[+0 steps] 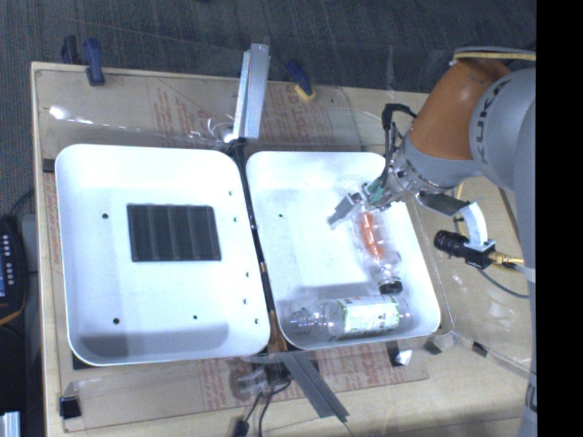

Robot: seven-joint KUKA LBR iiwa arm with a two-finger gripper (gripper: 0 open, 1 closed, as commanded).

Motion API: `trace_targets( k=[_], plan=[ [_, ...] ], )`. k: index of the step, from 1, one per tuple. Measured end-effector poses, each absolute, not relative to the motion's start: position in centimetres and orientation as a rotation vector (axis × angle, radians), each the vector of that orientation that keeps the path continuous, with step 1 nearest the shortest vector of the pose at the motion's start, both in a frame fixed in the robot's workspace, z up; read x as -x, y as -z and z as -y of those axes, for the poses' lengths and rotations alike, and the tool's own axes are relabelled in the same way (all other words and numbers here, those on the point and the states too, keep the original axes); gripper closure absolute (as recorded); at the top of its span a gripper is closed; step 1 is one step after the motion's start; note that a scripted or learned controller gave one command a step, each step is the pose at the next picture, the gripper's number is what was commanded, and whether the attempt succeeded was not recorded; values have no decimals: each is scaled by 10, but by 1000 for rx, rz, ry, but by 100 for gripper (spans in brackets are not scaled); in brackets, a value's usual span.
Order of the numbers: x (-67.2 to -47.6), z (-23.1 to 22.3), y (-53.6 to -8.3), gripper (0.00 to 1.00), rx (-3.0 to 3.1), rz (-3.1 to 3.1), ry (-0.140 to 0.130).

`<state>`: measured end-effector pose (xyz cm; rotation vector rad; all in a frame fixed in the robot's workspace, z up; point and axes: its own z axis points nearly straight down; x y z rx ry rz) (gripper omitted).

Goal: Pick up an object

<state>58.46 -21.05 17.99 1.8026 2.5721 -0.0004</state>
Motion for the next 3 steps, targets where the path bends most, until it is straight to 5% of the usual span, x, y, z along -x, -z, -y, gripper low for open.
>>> trace_targets(
  k=[1,2,3],
  plan=[
    [-585,210,-190,100,-1799,-2574,1],
    [-585,210,-190,0,-1799,-2574,1],
    [-589,209,-176,0,-1747,-2615,2]
  ],
)
